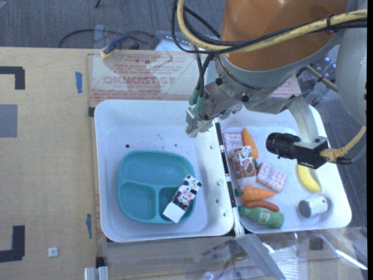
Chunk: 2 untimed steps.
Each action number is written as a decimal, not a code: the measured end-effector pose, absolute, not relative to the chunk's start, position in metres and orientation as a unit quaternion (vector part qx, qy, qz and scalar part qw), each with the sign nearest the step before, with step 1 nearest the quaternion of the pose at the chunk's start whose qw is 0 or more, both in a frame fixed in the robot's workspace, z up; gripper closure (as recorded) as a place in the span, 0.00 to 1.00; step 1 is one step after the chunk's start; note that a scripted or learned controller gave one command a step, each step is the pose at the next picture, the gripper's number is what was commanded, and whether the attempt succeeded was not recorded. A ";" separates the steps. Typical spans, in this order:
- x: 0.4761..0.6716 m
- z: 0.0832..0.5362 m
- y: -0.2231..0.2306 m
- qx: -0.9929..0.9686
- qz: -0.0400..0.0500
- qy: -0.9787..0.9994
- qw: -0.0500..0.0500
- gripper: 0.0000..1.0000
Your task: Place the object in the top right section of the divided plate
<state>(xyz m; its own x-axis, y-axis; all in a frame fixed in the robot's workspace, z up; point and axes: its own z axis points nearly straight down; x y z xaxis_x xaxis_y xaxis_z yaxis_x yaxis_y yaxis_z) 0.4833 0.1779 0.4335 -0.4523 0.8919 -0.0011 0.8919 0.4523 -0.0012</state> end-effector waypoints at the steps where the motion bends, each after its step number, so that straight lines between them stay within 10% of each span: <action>1: 0.483 0.442 0.180 0.522 -0.002 0.853 0.000 1.00; 2: 0.484 0.451 0.182 0.521 -0.002 0.854 0.000 1.00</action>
<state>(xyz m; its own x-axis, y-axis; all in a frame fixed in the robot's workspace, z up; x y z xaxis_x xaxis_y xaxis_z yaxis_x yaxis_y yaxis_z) 0.4837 0.1821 0.4511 -0.4580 0.8889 -0.0028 0.8889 0.4580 -0.0041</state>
